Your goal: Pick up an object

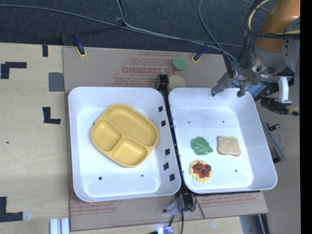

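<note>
Two shallow white bins sit side by side on a cardboard-covered bench. The left bin (78,145) holds a yellow divided plate (125,134), lying flat and slightly turned. The right bin (263,145) holds three small toy foods near its lower middle: a tan bread slice (228,146), a green lettuce leaf (201,145) just left of it, and a small pizza round (200,171) below the leaf, all apart from one another. The gripper (228,85) hangs over the right bin's upper rim, its two fingers spread apart with nothing between them. The foods appear light, thin and probably smooth; the bread slice, being thickest, likely offers the surest hold across its opposite edges.
</note>
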Robot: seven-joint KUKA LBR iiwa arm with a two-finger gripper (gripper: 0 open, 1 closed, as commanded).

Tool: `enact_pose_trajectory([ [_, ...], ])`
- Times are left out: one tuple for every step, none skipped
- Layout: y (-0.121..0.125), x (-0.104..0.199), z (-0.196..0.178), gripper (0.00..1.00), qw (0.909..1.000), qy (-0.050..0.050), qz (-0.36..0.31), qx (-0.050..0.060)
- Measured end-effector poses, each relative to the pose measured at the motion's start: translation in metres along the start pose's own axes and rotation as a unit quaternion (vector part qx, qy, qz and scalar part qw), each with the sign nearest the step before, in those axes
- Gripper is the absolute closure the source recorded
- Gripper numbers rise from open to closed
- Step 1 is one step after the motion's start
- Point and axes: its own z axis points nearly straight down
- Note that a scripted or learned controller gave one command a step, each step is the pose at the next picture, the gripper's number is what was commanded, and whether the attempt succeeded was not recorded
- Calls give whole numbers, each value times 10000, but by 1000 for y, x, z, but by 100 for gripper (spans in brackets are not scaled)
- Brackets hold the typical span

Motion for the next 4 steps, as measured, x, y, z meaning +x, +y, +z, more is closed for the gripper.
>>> enact_pose_trajectory([
  [3,0,-9,0,10000,-15,-16,-69],
  [0,5,35,0,10000,-16,-18,-56],
  [-5,12,82,0,10000,-15,-18,-50],
  [-4,12,131,0,10000,-25,-22,-78],
])
